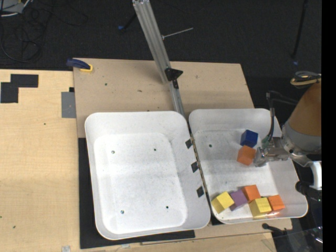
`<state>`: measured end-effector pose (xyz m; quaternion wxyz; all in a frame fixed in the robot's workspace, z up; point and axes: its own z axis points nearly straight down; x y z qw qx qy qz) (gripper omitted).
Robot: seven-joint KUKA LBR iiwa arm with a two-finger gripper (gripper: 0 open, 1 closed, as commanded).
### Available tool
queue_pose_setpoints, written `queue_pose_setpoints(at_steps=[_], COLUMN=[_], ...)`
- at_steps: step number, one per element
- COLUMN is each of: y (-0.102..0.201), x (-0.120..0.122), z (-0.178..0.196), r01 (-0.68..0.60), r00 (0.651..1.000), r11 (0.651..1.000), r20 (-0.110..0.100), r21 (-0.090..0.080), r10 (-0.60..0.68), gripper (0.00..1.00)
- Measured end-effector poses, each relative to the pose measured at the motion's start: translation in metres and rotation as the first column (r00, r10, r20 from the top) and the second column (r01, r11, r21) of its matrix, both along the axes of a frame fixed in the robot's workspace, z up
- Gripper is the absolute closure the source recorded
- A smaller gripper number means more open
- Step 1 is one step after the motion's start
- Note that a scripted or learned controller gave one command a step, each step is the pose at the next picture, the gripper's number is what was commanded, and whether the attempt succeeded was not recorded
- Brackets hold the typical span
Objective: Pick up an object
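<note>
We are seeing the metal two-finger pincer [261, 158] sitting in the right white plastic bin [226, 121], grip state unreadable; small orange cube [245, 155] touching its left, blue cube [249, 138] just beyond.

I see a tan wooden bench [37, 156] under even light, with dark carpeted floor [236, 30] beyond its far edge. A slanted aluminium rail [155, 41] rises from the bench, cables [21, 14] lying left of it.

Claw [258, 159] low in right bin [226, 121], touching orange cube [245, 155], blue cube [249, 138] just behind.
</note>
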<state>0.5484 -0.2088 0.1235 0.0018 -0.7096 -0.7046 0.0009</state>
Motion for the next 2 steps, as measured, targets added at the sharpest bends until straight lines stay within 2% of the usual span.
queue_pose_setpoints(at_steps=[2], y=[0.003], x=[0.002], z=[0.085], r01=[-0.008], r00=[1.0], r11=[1.0], r20=[0.006], r21=[-0.002], r10=[0.008], gripper=[1.0])
